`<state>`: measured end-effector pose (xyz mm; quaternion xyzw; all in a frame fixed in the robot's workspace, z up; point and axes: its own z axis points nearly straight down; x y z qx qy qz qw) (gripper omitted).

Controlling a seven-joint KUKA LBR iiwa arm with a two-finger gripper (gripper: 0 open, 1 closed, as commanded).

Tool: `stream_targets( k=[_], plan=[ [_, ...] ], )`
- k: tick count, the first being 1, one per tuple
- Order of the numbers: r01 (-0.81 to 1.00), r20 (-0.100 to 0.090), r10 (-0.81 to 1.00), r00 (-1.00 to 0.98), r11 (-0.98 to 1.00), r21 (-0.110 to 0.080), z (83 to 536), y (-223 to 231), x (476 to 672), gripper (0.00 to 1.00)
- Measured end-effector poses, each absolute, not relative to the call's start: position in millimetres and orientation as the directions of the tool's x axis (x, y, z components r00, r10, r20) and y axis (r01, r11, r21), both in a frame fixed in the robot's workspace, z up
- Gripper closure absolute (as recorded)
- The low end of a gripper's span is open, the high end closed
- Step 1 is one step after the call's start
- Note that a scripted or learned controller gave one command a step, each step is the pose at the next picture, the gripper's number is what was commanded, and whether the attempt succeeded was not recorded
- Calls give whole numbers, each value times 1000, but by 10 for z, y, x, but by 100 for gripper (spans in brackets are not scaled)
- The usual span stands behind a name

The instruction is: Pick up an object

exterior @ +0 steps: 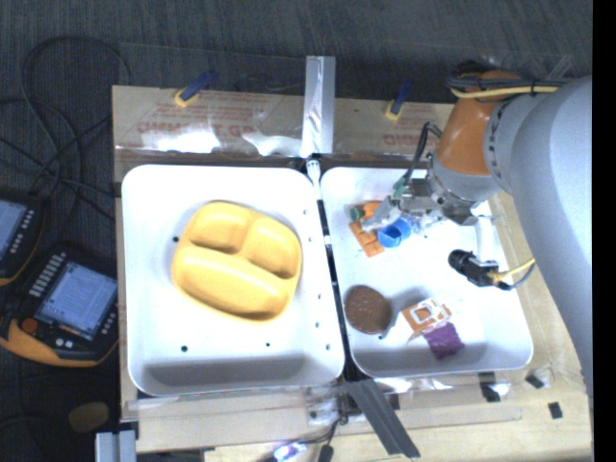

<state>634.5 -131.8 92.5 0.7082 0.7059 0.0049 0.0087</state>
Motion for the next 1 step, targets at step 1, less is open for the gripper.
stream_targets(
  k=[1],
  plan=[
    [994, -9, 994, -107, 106, -29, 881, -1113, 6621, 0]
  ],
)
